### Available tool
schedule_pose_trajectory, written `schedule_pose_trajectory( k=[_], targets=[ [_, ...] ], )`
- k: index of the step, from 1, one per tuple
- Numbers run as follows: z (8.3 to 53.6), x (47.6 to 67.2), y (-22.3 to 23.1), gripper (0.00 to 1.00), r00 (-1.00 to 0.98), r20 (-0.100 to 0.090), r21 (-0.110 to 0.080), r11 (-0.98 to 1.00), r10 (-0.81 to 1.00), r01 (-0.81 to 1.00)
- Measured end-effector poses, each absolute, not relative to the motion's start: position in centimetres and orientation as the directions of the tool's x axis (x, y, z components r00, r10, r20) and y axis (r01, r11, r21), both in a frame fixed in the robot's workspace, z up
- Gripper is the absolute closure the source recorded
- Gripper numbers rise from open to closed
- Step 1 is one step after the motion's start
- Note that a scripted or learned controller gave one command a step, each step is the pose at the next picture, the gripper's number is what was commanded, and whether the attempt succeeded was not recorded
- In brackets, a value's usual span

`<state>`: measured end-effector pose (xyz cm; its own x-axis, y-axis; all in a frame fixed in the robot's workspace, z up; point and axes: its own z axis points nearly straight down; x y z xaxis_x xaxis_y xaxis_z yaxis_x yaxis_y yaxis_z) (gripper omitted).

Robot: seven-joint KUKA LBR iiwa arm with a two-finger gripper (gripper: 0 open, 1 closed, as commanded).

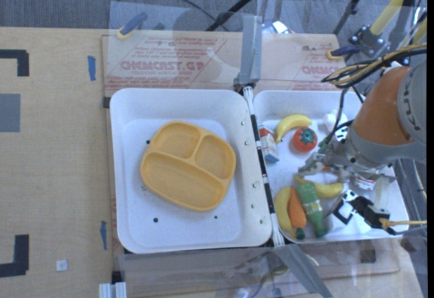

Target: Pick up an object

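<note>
Camera view shows the end effector [324, 166] low in the right bin [400, 203], over the toy food; whether it is open or closed I cannot tell. The nearest pick, a green bottle [313, 207], lies just below-left of it, long axis running toward the bin's near edge, beside a carrot [296, 212].

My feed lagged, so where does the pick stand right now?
Done: the arm has reached into the right bin, and the gripper is low among the toys. In hand: nothing visibly held. The banana, tomato, carrot and green bottle all lie in the bin. Left: the grasp and the lift.
</note>
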<state>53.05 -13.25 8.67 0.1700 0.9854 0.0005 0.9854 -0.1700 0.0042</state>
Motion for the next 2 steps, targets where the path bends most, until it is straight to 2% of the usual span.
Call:
schedule_pose_trajectory(
  k=[1, 2],
  targets=[
    [9.76, 53.15, -13.28, 1.00, 0.171, 0.000, 0.008, -0.171, 0.985, 0.985],
    [9.75, 53.14, -13.28, 0.00, 0.171, 0.000, 0.008, -0.171, 0.985, 0.985]
  ],
)
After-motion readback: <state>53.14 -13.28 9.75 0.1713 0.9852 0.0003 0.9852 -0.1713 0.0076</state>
